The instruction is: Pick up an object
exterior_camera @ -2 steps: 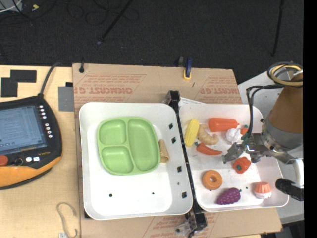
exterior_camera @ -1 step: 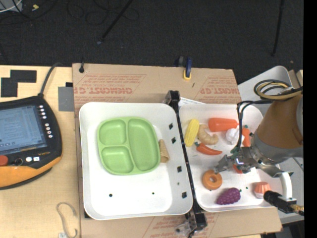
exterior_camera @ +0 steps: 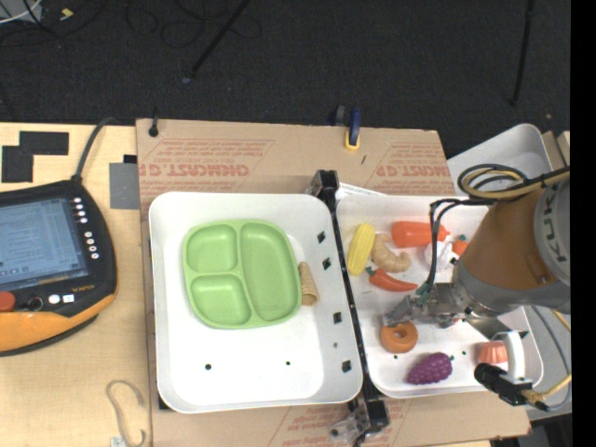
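Observation:
My gripper (exterior_camera: 402,318) reaches from the right into the right bin (exterior_camera: 372,380), its tips low over a brown doughnut-shaped ring (exterior_camera: 399,336). Near it lie a red chilli (exterior_camera: 391,281), a tan lumpy piece (exterior_camera: 391,258), a yellow corn cob (exterior_camera: 360,249), an orange carrot (exterior_camera: 413,234) and a purple grape bunch (exterior_camera: 429,369). The arm's orange band (exterior_camera: 507,240) covers the bin's right part.
The left bin (exterior_camera: 186,361) holds a green divided plate (exterior_camera: 241,274) with a small tan cork-like piece (exterior_camera: 308,284) at its right edge. A black divider runs between the bins. A teach pendant (exterior_camera: 47,259) rests off to the left on the bench.

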### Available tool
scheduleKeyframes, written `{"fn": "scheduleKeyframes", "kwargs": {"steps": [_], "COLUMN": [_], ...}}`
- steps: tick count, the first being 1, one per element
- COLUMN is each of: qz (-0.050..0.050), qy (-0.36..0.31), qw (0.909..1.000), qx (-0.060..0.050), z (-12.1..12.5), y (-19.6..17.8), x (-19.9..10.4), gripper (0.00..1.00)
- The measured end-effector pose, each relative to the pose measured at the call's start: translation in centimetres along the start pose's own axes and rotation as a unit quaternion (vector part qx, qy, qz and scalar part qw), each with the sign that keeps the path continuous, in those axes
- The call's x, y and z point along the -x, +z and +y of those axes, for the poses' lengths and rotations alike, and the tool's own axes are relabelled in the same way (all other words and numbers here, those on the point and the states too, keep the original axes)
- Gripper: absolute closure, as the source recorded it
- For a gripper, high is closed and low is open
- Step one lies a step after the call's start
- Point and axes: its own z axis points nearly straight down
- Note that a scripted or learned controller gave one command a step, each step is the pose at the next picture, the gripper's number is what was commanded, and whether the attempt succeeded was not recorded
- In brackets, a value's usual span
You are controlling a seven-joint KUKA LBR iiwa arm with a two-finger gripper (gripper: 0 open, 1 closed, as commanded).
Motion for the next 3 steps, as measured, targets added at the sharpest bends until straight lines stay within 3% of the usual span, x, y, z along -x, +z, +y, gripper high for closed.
{"fn": "scheduleKeyframes", "kwargs": {"steps": [1, 2, 3], "qz": [-0.001, -0.005, -0.005], "qy": [0.004, 0.002, 0.002], "qw": [1.0000, 1.0000, 1.0000], "qx": [0.004, -0.006, -0.005], "z": [0.2, 0.1, -0.7], "y": [-1.3, -5.7, -11.2], "x": [0.3, 0.9, 0.7], "gripper": [1.00, 1.00, 1.00]}}
